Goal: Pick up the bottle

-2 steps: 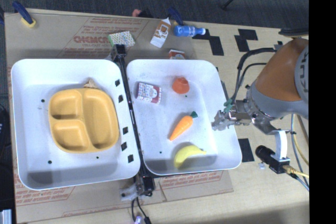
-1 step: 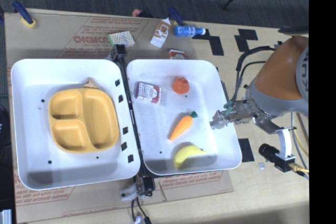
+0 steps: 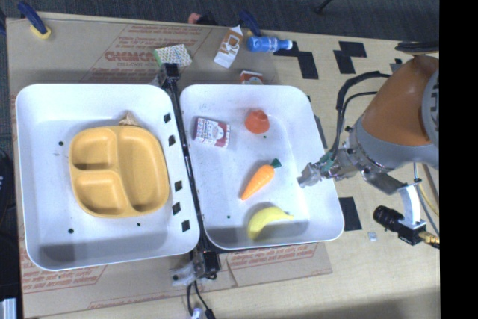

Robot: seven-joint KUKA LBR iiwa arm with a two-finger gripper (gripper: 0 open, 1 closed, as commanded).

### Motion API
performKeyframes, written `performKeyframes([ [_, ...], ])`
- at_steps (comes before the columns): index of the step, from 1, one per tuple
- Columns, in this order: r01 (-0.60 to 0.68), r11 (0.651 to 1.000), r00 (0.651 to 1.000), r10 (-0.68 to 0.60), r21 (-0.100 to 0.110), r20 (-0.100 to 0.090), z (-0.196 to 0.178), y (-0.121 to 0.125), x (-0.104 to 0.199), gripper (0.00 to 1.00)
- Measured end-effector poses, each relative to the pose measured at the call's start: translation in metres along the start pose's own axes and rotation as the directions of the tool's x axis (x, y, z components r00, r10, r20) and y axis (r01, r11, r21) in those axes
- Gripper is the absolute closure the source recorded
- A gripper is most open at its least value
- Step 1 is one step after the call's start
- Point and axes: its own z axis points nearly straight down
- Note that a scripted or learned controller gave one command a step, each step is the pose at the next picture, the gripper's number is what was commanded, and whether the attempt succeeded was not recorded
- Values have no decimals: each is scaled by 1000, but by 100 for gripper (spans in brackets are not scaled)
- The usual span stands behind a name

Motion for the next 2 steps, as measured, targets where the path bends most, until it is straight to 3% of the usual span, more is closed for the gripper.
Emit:
performKeyframes([
  [1, -386, 922, 922, 386, -3, 1, -13, 0, -1, 100],
  [2, -324, 946, 946, 324, -4, 2, -23, 2, 9, 100],
])
